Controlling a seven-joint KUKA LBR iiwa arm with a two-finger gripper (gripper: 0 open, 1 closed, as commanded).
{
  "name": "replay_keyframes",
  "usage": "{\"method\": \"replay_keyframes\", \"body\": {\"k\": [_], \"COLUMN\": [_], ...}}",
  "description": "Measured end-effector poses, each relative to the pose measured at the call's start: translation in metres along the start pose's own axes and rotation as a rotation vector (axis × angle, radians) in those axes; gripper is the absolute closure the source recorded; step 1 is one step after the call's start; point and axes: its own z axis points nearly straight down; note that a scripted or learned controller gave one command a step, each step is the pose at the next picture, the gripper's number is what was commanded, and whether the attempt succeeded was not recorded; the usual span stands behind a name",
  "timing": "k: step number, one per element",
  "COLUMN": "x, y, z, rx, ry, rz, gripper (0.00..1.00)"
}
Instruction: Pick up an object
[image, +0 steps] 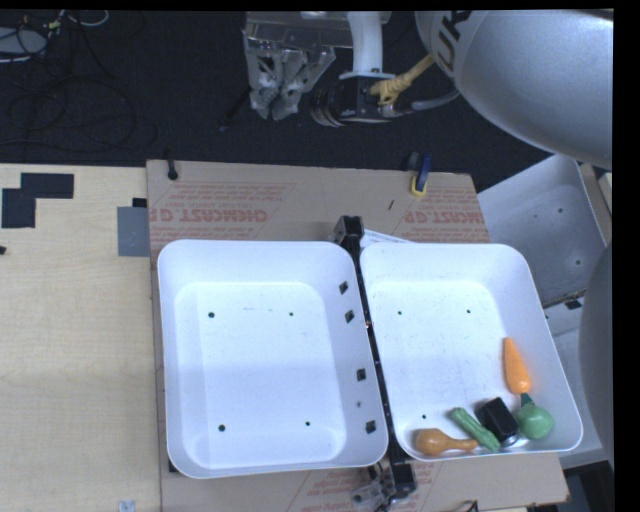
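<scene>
Objects sit in the right bin's (440, 270) near right corner: an orange carrot (515, 366), a black block (497, 420), green pieces (535, 421), a tan gourd (440, 441). The gripper (285, 85) hangs far beyond the bins, nothing visible between its fingers; their spread I cannot tell.

Arm (530, 70) cut off at top

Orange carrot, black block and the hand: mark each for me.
orange carrot (516, 367), camera view, middle of its body
black block (497, 420), camera view, its top face
hand (288, 88), camera view, between its fingertips
</scene>
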Motion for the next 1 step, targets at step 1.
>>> {"method": "replay_keyframes", "body": {"k": [1], "x": [-0.0105], "y": [-0.0006], "z": [-0.0004], "rx": [0.002], "ry": [-0.001], "rz": [0.002], "gripper": [1.0]}}
